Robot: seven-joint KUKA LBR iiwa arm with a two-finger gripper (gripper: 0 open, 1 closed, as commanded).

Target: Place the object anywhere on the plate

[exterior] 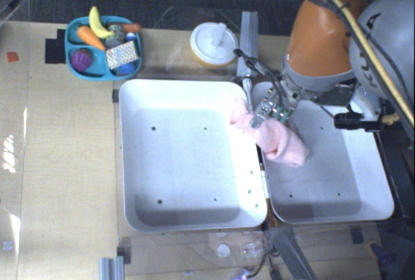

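A pink cloth (280,140) lies draped across the rim between the two bins, with most of it in the right bin (350,168). Its upper left end is bunched up at my gripper (253,110), which hangs over the rim and is shut on that end. The blue divided plate (72,70) sits off the bins at the bench's far left. It holds toy food, among it a banana (98,23) and a carrot (89,36).
The left bin (188,155) lies between the gripper and the plate. A round white lidded container (213,43) stands behind the bins near the middle. The arm's orange band (321,29) and grey body loom over the right bin's far side.
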